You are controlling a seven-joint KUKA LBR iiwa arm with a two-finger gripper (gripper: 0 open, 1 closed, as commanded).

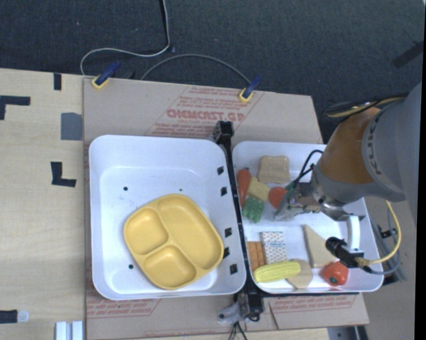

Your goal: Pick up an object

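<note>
Cardboard-covered tabletop (pixel 201 109) bears two white bins, and in the right bin (pixel 348 283), near its middle, a small round red-orange toy (pixel 277 197) sits just beside the pincer (pixel 290 205), whose opening I cannot tell.

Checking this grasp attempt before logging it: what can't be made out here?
- Hand: grip state unclear; the arm's wrist hides it from above.
- Red piece beside the hand: contact unclear; too small and partly covered.
- Right bin: its right wall is hidden beneath the arm.
</note>
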